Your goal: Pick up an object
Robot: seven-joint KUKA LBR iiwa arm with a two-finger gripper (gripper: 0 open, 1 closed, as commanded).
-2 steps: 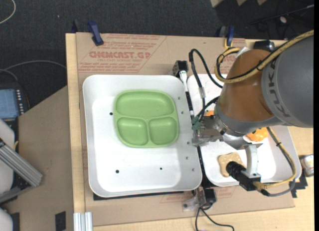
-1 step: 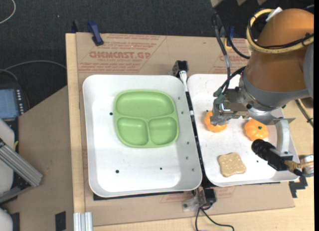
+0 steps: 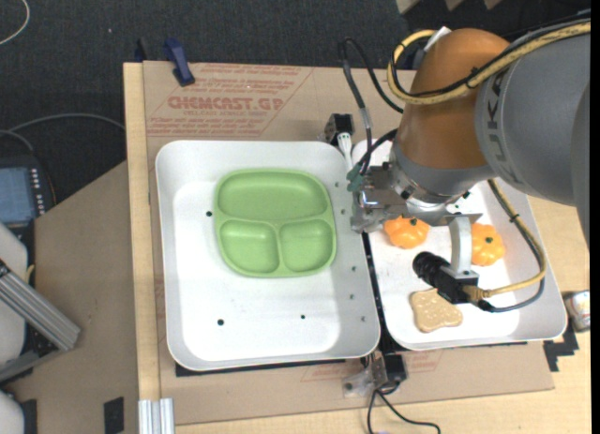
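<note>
Tan biscuit-shaped toy (image 3: 436,310) lies lower right, in the right bin (image 3: 534,329); likely light, stiff and flat, best pinched across its edges. Gripper (image 3: 405,209) hangs over an orange toy (image 3: 407,231); its opening cannot be told.

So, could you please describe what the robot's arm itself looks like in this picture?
The arm is a thick, smooth, rounded link in matte grey. Above the wrist it has a broad, glossy orange band shaped like a dome. A yellow cable loops around the top of that band, with thin dark cables beside it. Below the band are silvery metal fittings. No markings are legible on it.
</note>
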